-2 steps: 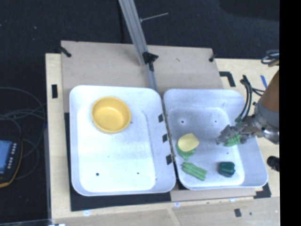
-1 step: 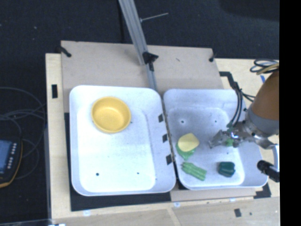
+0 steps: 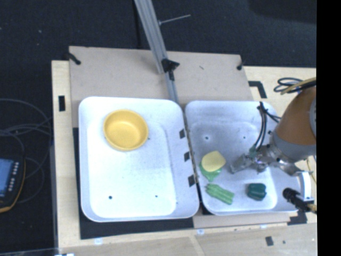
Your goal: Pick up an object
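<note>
We see the pincer point(image 3: 238, 166) low in the right bin point(image 3: 224, 116); whether it is wide or narrow we cannot tell. The nearest candidate, a yellow-green block point(image 3: 212, 163), lies just beside it toward the bins' shared edge, a dark green piece point(image 3: 256, 191) near the bin's front edge.

A pale wooden bench point(image 3: 61, 143) stands on dark floor point(image 3: 32, 25).
</note>
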